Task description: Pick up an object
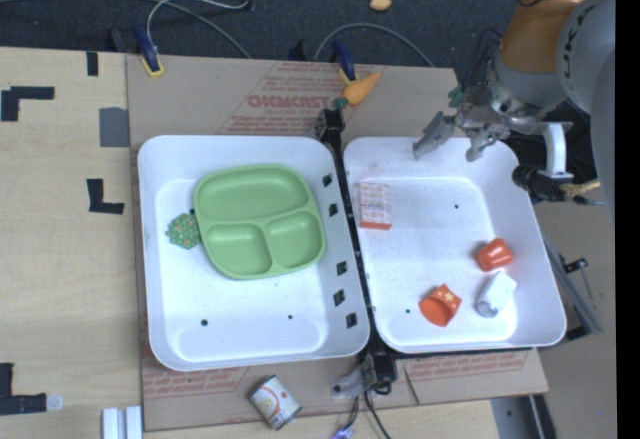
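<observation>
Lying in bin: red-orange obj [493, 253]

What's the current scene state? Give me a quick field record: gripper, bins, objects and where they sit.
gripper: open, fingers spread, holding nothing, above the far edge of the right bin
left bin: holds green divided plate; small green object touches the plate's left side
right bin: holds red-and-white packet near its left wall, orange-red object, orange-red piece, white object near the front right
outside bins: can on the bench in front of the left bin
</observation>
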Available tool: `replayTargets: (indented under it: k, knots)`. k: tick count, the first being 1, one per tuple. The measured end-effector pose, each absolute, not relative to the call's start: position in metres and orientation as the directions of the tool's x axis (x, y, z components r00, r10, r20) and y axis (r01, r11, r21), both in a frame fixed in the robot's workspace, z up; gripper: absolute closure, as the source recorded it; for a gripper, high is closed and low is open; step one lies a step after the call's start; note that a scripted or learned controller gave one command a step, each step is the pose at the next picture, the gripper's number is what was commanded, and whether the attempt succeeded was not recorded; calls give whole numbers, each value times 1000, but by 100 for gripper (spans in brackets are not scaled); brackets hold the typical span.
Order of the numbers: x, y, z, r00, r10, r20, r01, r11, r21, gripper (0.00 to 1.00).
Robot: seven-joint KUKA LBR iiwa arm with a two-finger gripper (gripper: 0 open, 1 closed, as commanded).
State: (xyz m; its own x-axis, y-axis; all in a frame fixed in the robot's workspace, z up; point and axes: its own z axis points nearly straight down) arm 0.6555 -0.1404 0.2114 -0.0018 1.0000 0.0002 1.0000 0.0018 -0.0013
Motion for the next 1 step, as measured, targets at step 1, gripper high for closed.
replayTargets:
  k: [1]
  knots:
    - [662, -200, 94, 0, 1000, -2, 1000, 0, -2, 0]
